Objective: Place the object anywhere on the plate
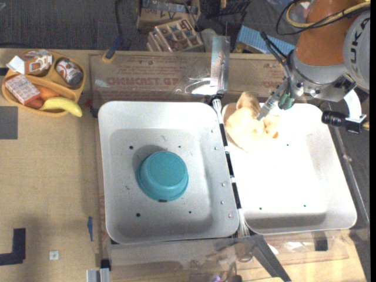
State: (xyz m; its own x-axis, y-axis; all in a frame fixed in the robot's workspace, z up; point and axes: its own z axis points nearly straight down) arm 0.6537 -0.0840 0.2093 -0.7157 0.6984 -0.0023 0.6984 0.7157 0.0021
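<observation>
Gripper (269,109) state cannot be told; it sits at the pale cream, soft-looking object (247,124) in the right white bin's (305,198) far-left corner. Object probably light and yielding: grasp mid-body. Teal round plate (164,175) lies in the left bin (117,157).

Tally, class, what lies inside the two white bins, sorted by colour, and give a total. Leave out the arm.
Teal: 1, the round upturned bowl-like plate in the left bin.
Pale yellow: 1, the soft crumpled object at the upper left corner of the right bin, with the gripper at it.
Total: 2
</observation>
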